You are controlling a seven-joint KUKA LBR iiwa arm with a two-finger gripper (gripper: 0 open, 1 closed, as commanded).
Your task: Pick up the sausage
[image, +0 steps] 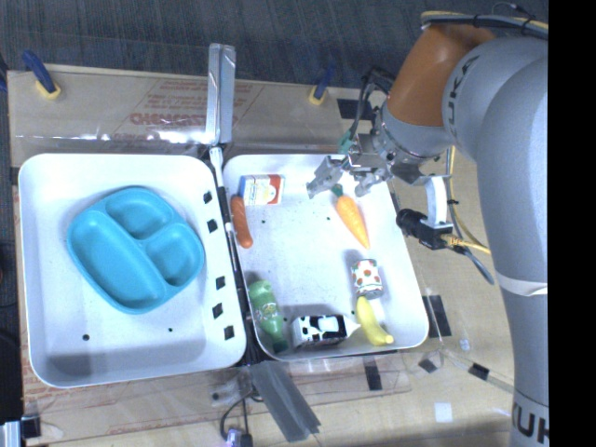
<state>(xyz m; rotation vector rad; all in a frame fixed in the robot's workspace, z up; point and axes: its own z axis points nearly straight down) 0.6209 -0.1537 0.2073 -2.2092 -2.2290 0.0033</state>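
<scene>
The table is carrying two white bins side by side, and the gripper is hovering over the right bin near its far edge, fingers spread apart and gripping nothing, just above the carrot. The sausage is lying well off to its left, hugging the bin's left wall just below a small carton. Bare floor is sitting between sausage and carrot. The sausage's long axis is running roughly along that wall.
</scene>
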